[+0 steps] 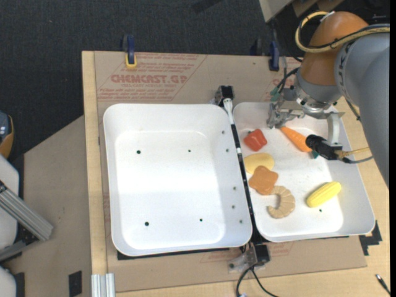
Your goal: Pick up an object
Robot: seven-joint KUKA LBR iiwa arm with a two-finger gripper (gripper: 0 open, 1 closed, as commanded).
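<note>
Two shallow white plastic bins sit side by side on a brown cardboard sheet (154, 73) printed with red lettering and held by blue clamps (129, 44) at its far edge. Left bin (167, 178) is smooth and glossy with rounded corners and four small dark dots on its floor. Right bin (346, 221) holds six toy foods. Carrot (295, 138): orange, tapered, smooth, lying at a slant near the far end with a dark green stub at its thick end. Red pepper-like piece (255, 140): small, blocky, shiny, near the bin's left wall. Pale yellow rounded piece (259, 162) lies just in front of it, touching an orange lumpy piece (264, 180) with a wavy outline. Tan curved shrimp-like piece (281, 202): ribbed, crescent-shaped, just in front of the orange one. Corn cob (323, 193): bright yellow, oblong, bumpy, lying well apart toward the right side. Grey arm (365, 60) with its orange band comes in from the right. Gripper (283, 114): metallic, hanging over the far end of the right bin, just beside the carrot's thin tip; contact unclear. Jaw opening is too small and cluttered to read, so open or closed cannot be told, and nothing is visibly between them.
</note>
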